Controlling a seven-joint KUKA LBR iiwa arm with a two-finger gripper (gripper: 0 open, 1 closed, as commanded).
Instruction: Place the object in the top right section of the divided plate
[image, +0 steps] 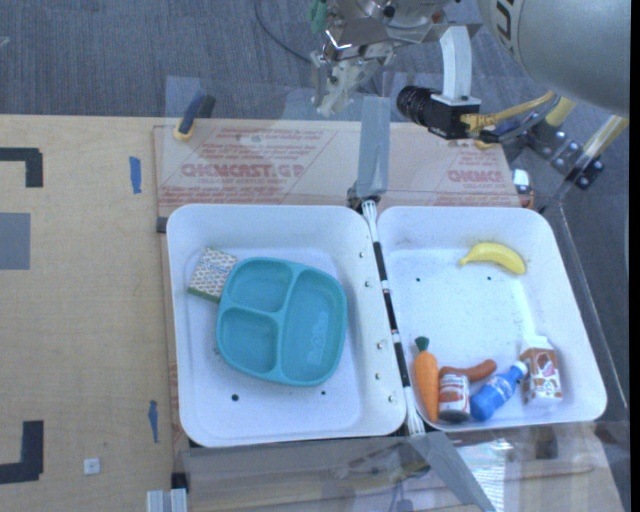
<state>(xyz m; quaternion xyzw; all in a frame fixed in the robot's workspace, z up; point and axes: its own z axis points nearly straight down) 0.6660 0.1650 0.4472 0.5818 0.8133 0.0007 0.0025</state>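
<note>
Well below the tool (335, 75) — raised beyond the bins, its grip impossible to judge — lies the empty plate (282, 322), so picking comes first: descend to the banana (494, 257), lower right.

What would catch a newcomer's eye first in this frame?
The teal divided plate sits in the middle of the left bin, with a patterned sponge touching its upper left edge. In the right bin, a yellow banana lies alone near the far side, while a carrot, a can, a sausage, a blue bottle and a small carton cluster along the near edge.
</note>
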